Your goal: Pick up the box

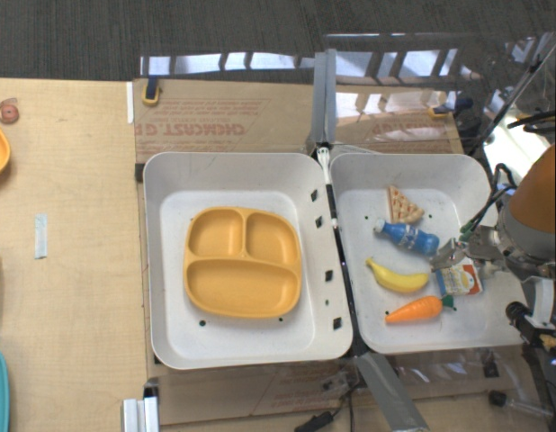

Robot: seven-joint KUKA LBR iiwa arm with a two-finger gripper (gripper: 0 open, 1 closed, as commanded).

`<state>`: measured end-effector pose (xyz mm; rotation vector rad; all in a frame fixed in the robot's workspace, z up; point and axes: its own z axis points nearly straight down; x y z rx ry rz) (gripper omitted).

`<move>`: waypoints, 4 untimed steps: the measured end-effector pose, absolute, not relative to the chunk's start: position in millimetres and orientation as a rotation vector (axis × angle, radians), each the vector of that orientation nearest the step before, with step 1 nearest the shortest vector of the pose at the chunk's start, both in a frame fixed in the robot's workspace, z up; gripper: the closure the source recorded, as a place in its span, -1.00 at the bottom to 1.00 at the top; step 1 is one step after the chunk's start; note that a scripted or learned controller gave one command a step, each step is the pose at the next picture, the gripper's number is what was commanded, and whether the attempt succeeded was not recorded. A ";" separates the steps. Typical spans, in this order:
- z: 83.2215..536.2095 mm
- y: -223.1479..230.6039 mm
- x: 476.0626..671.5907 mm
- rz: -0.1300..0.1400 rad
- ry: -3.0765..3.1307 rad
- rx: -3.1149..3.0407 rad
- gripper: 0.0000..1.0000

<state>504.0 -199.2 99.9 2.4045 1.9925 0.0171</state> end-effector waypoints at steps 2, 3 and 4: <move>110.1 -194.5 496.3 0.029 2.023 2.387 1.00; 110.1 -194.7 496.2 0.029 2.023 2.387 -1.00; 99.8 -201.4 489.1 0.018 2.059 2.353 -1.00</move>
